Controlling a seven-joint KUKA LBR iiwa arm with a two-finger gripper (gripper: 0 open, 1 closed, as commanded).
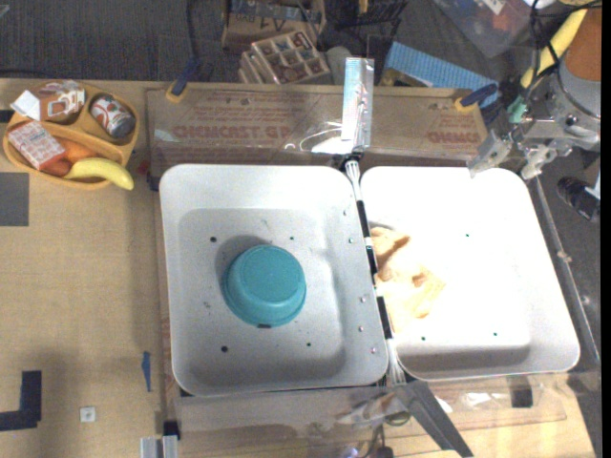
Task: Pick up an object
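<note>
Above the far right corner of the right bin (549, 256), the gripper (504, 151) hangs with its two fingers spread apart and nothing between them. Near the middle of the left bin (181, 208) a teal bowl (265, 285) sits upside down, well apart from the gripper. Against the right bin's left wall lies a pale tan object (406, 275), washed out by glare; it may be crumpled paper or soft plastic. On the bench's far left edge rests a tray of toy food (67, 136) with a banana (100, 171).
</note>
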